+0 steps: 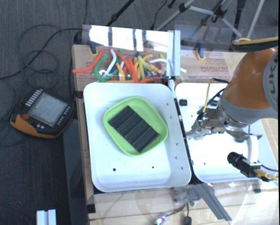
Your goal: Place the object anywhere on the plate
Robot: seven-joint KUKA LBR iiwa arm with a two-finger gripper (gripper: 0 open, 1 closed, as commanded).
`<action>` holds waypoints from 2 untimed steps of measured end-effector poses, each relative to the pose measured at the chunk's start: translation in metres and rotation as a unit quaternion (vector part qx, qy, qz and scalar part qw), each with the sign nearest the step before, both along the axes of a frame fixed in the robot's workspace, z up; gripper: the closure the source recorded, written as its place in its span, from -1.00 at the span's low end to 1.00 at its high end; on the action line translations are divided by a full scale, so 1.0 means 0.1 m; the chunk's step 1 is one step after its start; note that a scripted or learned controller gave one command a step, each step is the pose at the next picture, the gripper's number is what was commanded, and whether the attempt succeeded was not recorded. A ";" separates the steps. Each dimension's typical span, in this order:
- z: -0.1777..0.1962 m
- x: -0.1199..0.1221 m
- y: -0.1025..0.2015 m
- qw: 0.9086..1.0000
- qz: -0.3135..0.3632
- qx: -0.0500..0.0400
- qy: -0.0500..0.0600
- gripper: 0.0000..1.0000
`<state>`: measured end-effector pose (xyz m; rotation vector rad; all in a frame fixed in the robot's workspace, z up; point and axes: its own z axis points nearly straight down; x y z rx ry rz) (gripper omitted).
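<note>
From above the bench, the left bin [130,172] holds a green plate [112,112] sitting a little toward its upper half, tilted as a rough diamond. A dark ribbed slab [132,128] lies flat on the plate, well inside the raised green rim on every side. Around the plate there is bare white floor, widest along the bin's near edge and its lower left corner; the plate's right corner comes near the wall shared with the other bin.

The right bin [215,168] sits just beside it, their rims touching down the middle. The arm [252,86] comes in from the right and hangs over this bin's upper half, its orange band covering the far right corner. The gripper [210,123] sits low over the white floor, just right of the dividing wall, apart from the plate. I cannot tell how its jaws stand; wires and metal parts crowd that spot. A black fitting [240,164] pokes out lower down near the right bin's near edge.

Behind the left bin, a heap of coloured cables [125,65] lies against the bench's back edge. A handheld controller [41,112] rests on the dark carpet, well to the left of the bench.
</note>
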<state>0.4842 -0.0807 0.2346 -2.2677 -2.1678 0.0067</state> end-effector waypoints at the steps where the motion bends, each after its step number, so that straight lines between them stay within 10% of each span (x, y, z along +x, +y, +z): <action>1: -0.52 0.00 0.53 0.981 0.196 0.001 -0.001 1.00; 2: -0.52 0.30 1.01 0.968 0.252 0.001 -0.001 1.00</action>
